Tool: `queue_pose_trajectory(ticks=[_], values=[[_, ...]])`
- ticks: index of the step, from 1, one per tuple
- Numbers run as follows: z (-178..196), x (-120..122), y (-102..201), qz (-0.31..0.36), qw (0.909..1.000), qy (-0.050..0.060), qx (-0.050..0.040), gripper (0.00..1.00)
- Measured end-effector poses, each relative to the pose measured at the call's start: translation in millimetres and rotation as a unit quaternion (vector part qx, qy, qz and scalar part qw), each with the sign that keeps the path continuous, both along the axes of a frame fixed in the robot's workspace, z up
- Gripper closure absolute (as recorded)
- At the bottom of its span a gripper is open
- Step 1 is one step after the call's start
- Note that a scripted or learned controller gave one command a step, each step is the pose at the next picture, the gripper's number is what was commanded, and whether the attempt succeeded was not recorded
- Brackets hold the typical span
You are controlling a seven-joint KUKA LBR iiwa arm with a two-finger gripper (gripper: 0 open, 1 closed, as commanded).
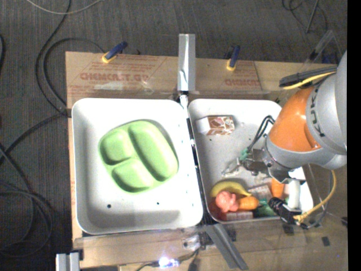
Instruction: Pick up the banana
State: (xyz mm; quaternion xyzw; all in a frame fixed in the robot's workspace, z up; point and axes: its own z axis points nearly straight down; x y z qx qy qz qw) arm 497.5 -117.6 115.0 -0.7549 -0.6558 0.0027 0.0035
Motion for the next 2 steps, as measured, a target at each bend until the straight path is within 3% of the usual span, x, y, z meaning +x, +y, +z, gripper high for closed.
queue_pose_trajectory(ticks=[1,2], values=[[-24.9,-10.3,15.5,0.109,0.9940,-0.010,-0.0045,0.00],[-24.9,-8.6,-32.5,0.113,0.9935,-0.012,-0.0025,0.00]])
